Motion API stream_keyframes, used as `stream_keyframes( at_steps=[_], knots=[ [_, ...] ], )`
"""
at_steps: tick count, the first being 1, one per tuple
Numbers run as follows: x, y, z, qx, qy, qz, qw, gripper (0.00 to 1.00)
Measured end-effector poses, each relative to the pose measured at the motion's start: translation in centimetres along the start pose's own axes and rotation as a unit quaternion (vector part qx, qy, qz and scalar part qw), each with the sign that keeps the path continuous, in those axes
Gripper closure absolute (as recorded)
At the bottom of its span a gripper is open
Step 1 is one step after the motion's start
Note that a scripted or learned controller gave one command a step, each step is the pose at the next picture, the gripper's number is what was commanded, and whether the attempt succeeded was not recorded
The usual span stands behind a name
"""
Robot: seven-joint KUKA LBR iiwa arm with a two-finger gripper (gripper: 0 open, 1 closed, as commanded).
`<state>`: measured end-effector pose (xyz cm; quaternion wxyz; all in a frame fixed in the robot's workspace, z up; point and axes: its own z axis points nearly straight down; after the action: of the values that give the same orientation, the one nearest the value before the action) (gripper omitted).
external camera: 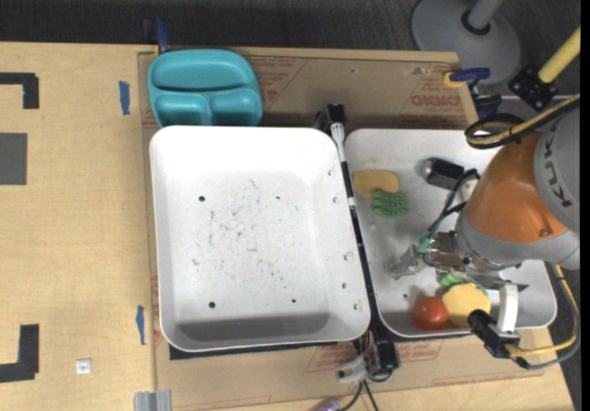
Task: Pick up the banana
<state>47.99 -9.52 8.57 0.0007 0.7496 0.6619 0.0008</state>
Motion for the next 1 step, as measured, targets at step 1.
stream_keyframes(
  at_steps=[1],
  knots=[
    [-3.0, 0.34, -6.85, 0.001, 0.0, 0.089, 0.996, 0.0]
  ],
)
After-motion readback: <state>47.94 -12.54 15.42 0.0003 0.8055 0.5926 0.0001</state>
